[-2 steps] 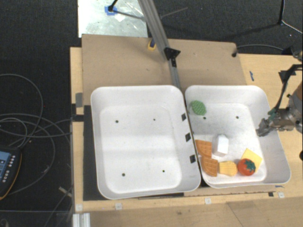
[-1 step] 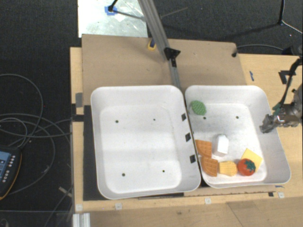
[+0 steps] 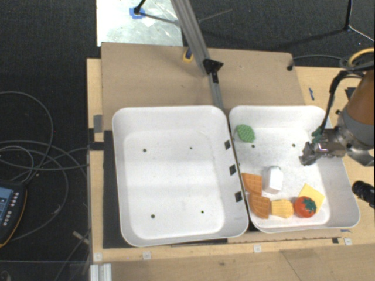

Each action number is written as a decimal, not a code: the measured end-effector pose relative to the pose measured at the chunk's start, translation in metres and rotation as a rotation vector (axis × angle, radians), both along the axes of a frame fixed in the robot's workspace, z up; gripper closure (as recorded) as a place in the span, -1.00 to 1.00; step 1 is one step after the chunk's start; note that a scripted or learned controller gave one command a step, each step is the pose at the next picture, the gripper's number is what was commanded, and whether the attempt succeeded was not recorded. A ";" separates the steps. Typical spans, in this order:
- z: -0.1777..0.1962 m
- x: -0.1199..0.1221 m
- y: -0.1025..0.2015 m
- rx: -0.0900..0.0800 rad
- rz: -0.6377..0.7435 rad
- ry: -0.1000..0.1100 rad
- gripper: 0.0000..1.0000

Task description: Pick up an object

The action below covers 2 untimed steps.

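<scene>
The right bin (image 3: 281, 119) holds a green knobbly ball (image 3: 245, 133) near its back left corner. Toward the front lie a white block (image 3: 272, 179), two orange waffle-like pieces (image 3: 253, 183) (image 3: 260, 206), a yellow piece (image 3: 282, 208), a yellow wedge (image 3: 312, 193) and a red tomato-like toy (image 3: 304, 206). My gripper (image 3: 309, 155) hangs over the right side of this bin, above bare floor, right of the white block and above the yellow wedge. Nothing shows between its fingers.
The left bin (image 3: 126, 127) sits beside the right one, with black clips (image 3: 232, 168) along the shared rims. A grey pole (image 3: 193, 28) slants over the bench's back. Cables and a pendant lie on the floor at left.
</scene>
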<state>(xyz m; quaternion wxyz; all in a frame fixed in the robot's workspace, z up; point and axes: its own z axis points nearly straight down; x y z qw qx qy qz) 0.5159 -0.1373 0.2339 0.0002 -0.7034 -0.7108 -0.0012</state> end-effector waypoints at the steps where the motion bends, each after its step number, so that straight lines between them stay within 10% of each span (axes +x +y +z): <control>1: -0.009 0.015 0.058 0.000 0.000 0.000 1.00; 2: -0.016 0.021 0.114 0.001 0.000 0.001 1.00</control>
